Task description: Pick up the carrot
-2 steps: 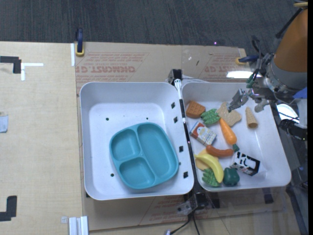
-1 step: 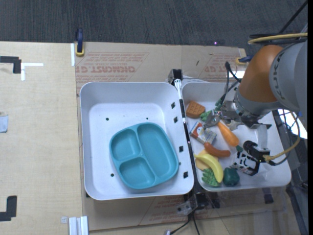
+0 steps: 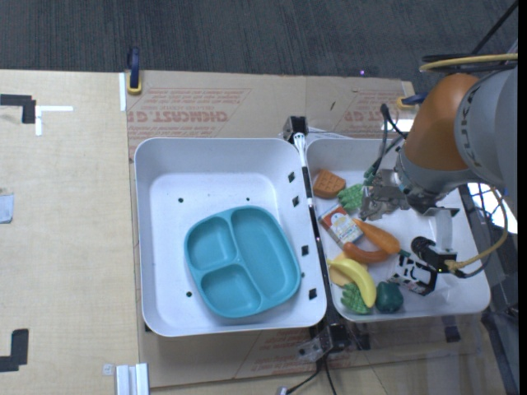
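Note:
The carrot [image 3: 375, 243] is an orange, curved piece lying in the middle of the right bin [image 3: 461, 296]. A small red and white packet [image 3: 342, 226] rests against its left end. My gripper [image 3: 376, 202] hangs just above the carrot's upper side, beside a green leafy toy [image 3: 352, 197]. The grey arm with its orange band [image 3: 436, 122] comes in from the right and covers the bin's back right part.
The left bin [image 3: 165, 171] holds a teal divided plate [image 3: 240, 260]. In the right bin lie an orange cracker [image 3: 328, 183], a banana [image 3: 356, 275], a dark green vegetable [image 3: 389, 298], light green lettuce [image 3: 352, 299] and a black and white object [image 3: 417, 270].

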